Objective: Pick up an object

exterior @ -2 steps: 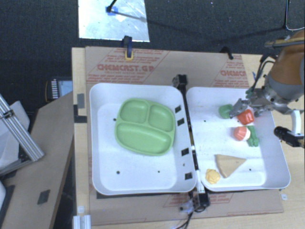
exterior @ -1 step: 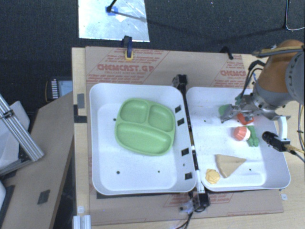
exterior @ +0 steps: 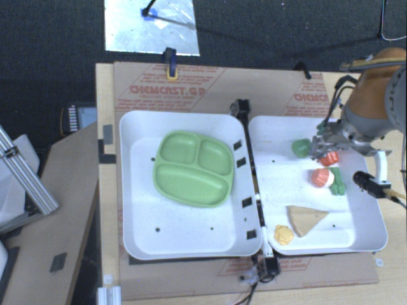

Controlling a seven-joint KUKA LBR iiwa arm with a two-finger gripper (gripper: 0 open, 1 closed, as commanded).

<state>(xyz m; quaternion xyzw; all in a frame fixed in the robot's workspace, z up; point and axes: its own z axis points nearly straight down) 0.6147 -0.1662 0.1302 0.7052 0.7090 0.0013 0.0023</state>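
Observation:
My gripper (exterior: 324,147) hangs low over the far part of the right bin (exterior: 365,230). Just below it lies a small red object (exterior: 329,159), partly covered by the gripper. A green round object (exterior: 301,149) sits right beside the gripper on its left. Nearer the front lie a red and white object (exterior: 321,178) and a green piece (exterior: 338,184) touching it. A tan wedge (exterior: 306,219) and a small yellow object (exterior: 283,235) rest near the bin's front edge.
The left bin (exterior: 137,224) holds a green divided plate (exterior: 193,168). A black divider with clips (exterior: 250,170) runs between the bins. The arm's grey body with its orange band (exterior: 375,94) and a black cable (exterior: 372,184) overhang the right bin's right side.

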